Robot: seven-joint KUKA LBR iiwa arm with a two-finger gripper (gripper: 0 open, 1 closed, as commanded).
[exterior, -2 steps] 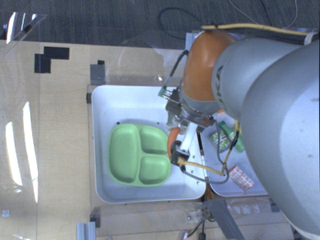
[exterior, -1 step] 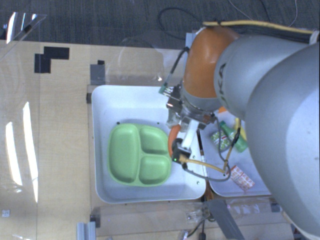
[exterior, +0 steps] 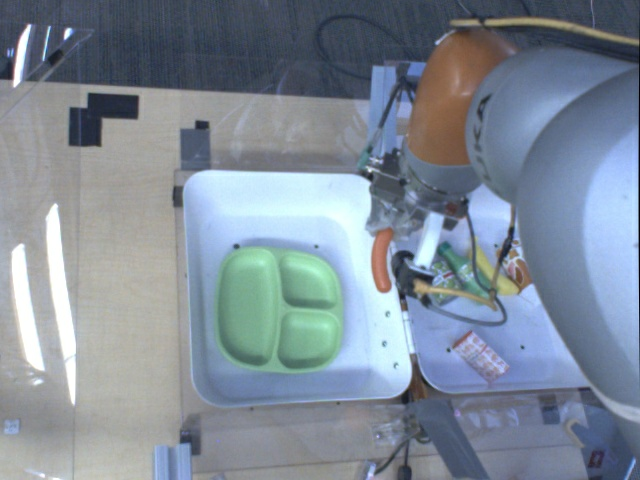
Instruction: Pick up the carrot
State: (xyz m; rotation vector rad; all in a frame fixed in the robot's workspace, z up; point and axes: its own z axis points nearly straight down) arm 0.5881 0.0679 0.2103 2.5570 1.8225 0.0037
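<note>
Two white bins side by side — over the left bin's [exterior: 200,268] right edge, the gripper [exterior: 388,258] grasps a carrot [exterior: 381,263].

Bright, even light falls from above, with white glare streaks on the clear panel [exterior: 40,268] at left. The green tray [exterior: 280,308] casts a soft shadow, and the picture is slightly soft and grainy.

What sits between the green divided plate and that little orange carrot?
In the camera view, just bare white bin floor and sloping wall separate the green three-compartment plate from the small orange carrot by the bin's right edge.
</note>
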